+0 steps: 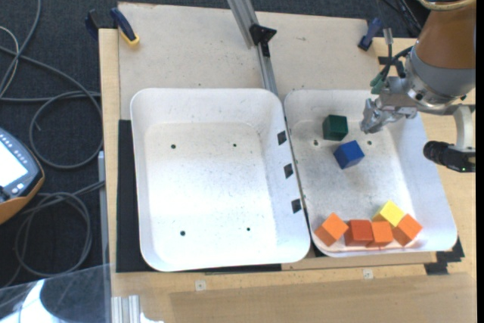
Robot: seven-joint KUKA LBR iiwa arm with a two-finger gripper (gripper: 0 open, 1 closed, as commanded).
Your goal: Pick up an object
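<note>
In the right bin (423, 185) a dark green cube (334, 126) lies near the far wall, and a blue cube (349, 154) sits just in front of it. Several orange blocks (363, 231) and a yellow one (391, 212) are lined up along the near wall. My gripper (371, 121) hangs over the far right part of this bin, just right of the green cube and apart from it. Nothing shows between its fingers.
The left bin (151, 117) stands beside the right one on the wooden bench. A metal pole (240, 0) slants up from between the bins' far edges. Blue clamps (125, 25) sit on the bench's far corners. Cables lie on the floor at left.
</note>
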